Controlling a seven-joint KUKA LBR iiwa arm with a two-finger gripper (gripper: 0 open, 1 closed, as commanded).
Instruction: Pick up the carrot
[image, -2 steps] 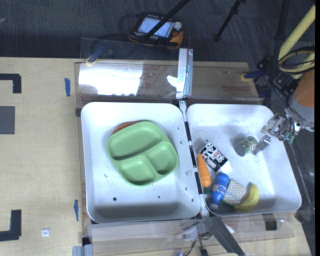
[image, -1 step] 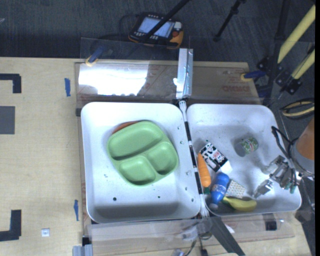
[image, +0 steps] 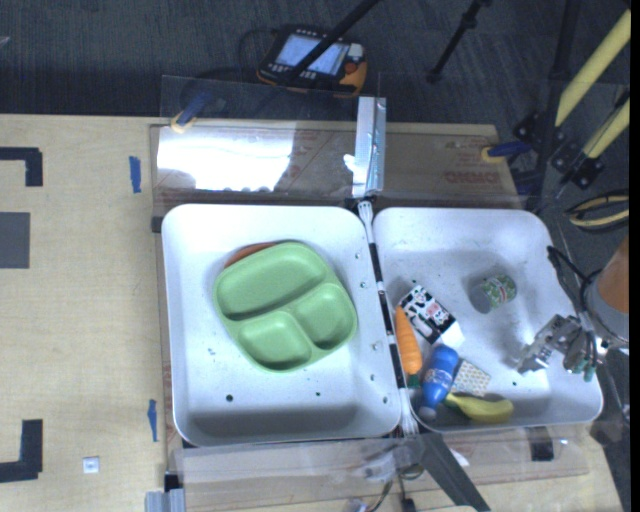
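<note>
Carrot (image: 408, 345): slim orange plastic vegetable, lying lengthwise in the right-hand shallow white bin (image: 520, 235), tight against that bin's left wall beside the divider between the two bins.

Black-and-white patterned small carton (image: 428, 311): sitting just right of the carrot's upper half, close to touching it.

Blue cylindrical bottle with a white band (image: 438, 377): lying tilted just right of the carrot's lower end, its tip pointing toward the near wall.

Yellow curved banana-shaped toy (image: 481, 405): resting along the near wall of the right bin, just beside the blue bottle.

Small grey-green round can (image: 494, 291): standing alone toward the middle of the right bin, well apart from the carrot.

Green three-compartment plastic tray (image: 286, 304): lying in the left-hand shallow white bin (image: 200, 240), with a sliver of an orange-red item (image: 240, 252) peeking out under its far-left edge; its kind cannot be told.

Two-finger metal gripper (image: 531, 357): hanging over the right side of the right bin, well apart from the carrot, fingers pointing left. Fingers are standing slightly apart, with nothing between them.
</note>
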